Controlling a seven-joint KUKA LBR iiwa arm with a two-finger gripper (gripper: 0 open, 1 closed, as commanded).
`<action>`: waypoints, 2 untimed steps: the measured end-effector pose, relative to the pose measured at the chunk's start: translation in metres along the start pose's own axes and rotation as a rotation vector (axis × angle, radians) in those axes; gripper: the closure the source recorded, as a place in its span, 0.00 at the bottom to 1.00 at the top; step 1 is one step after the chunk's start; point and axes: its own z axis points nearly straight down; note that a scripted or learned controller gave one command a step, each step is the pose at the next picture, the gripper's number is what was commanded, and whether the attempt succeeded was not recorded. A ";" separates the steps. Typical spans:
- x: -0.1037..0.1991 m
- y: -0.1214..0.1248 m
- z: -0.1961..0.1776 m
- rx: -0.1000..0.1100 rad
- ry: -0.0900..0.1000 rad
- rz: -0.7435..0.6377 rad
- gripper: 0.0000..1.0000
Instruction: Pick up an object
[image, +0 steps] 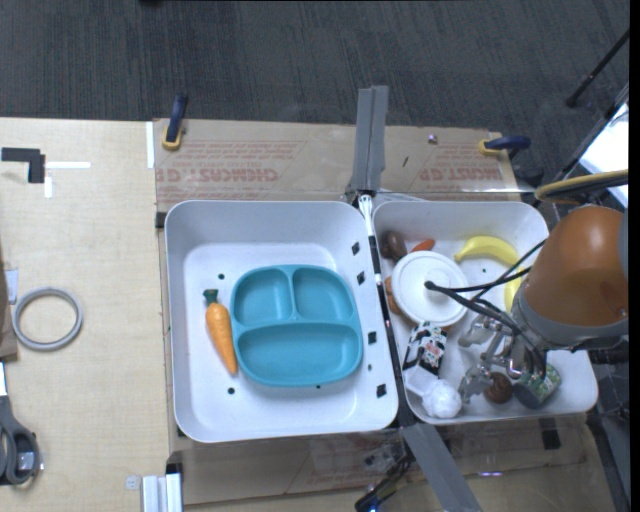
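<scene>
My gripper (490, 362) hangs low in the right bin (570, 405), near its front right part, below the arm's orange band (585, 265). Just under it lies a brown round object (498, 392), with a green item (541, 386) to its right. A white ball (441, 401) rests at the front, and a black-and-white cow toy (430, 348) is to the gripper's left. Farther back are a white round lid (425, 285) and a yellow banana (486, 247). I see nothing lifted off the bin floor.
The left bin (190, 260) holds a teal divided plate (297, 325) and an orange carrot (221, 334). Small brown (395, 245) and red (423, 244) items sit at the right bin's back. A grey tape ring (44, 318) lies on the bench at left. Black cables (475, 292) cross the lid.
</scene>
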 end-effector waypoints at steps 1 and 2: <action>-0.068 0.020 0.000 0.002 -0.003 0.089 0.00; -0.058 0.049 0.002 0.011 0.003 0.050 0.00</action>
